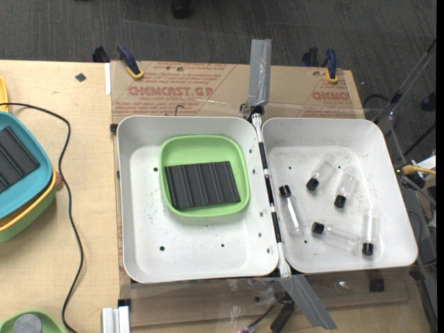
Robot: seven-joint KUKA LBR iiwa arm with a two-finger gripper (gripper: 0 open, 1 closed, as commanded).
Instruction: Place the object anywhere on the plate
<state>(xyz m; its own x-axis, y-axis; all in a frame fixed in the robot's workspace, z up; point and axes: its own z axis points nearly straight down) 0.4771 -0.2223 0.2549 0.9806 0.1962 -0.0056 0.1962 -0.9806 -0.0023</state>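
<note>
Looking down at a slant, the cam shows two white bins side by side in the middle of the frame. The left bin [139,248] holds a green plate [203,146] w/ a square shape and round corners. It sits in the upper middle of that bin. A dark ribbed pad [203,184] lies flat on the plate, a bit tilted.

The right bin [388,151] holds five clear tubes w/ black caps. One tube [288,207] lies near the bin's left wall. One tube [320,173] is in the upper middle, and one tube [343,189] is just right of it. One tube [334,235] lies low in the bin, and one tube [368,234] is at the lower right, standing almost up-down in the frame. None of the tubes is on the plate; all are in the right bin, apart from it.

Brown cardboard [180,89] lies behind the bins, held by blue clamps [129,61]. At the left edge sit stacked trays [28,179], teal on top. A black cable [69,207] runs down the wood bench [41,276].
</note>
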